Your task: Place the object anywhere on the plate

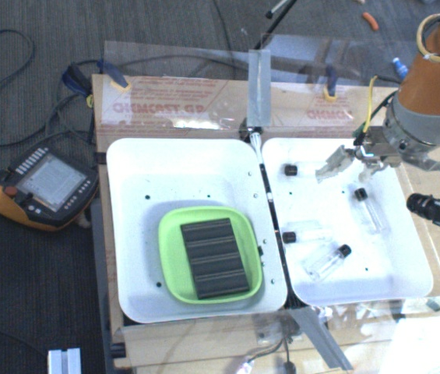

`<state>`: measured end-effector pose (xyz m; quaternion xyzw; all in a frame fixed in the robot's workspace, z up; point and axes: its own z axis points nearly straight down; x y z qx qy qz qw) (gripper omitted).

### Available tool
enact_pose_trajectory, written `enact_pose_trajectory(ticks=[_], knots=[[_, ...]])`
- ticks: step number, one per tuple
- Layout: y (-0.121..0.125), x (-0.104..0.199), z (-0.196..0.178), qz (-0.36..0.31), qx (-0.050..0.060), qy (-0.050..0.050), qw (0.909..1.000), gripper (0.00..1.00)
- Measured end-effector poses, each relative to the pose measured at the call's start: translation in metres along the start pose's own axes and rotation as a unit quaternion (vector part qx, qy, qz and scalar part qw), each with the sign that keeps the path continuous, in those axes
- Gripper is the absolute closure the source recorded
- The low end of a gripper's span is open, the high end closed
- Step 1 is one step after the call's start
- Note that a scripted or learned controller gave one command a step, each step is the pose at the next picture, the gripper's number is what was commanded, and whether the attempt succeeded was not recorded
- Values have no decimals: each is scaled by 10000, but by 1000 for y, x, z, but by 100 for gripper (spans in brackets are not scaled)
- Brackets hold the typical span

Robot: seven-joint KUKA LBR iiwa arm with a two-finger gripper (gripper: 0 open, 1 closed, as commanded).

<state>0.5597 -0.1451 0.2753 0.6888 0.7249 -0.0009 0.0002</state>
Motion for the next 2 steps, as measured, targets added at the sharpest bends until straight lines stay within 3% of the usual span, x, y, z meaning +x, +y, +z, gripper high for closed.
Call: enact_pose_trajectory(ticks=[1,2], knots=[[42,29,-27,431,-2,-5,9991,0],[78,16,22,547,6,-15,9985,0]])
